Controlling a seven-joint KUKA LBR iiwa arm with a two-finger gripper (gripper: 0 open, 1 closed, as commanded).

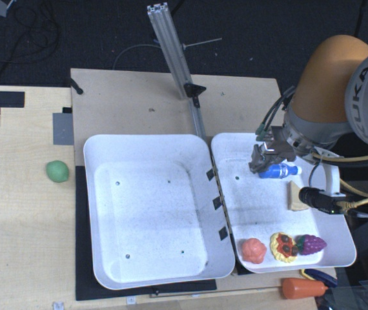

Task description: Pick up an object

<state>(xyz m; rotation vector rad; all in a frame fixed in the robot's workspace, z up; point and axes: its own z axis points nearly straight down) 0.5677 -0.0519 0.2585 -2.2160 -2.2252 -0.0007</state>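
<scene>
Arm [329, 86] reaches from the right — jaws over right bin [248, 205], touching blue bottle [279, 171]; grip unclear.

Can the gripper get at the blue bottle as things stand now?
Probably yes. The gripper hangs in the right bin right beside the blue bottle, whose left end it meets. Nothing lies over the bottle.

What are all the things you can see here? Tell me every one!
left bin: one, white, left side of the bench
right bin: one, white, beside it
blue bottle: one, blue, right bin, by the pincer
tan block: one, right bin
pink ball: one, right bin's near edge
toy fruit bunch: one, yellow, red, purple, right bin
green ball: one, bench, left of the bins
orange toy: one, below right bin
metal rail: one, grey, behind bins
arm: one, grey and orange
pincer: one, dark, over right bin
</scene>
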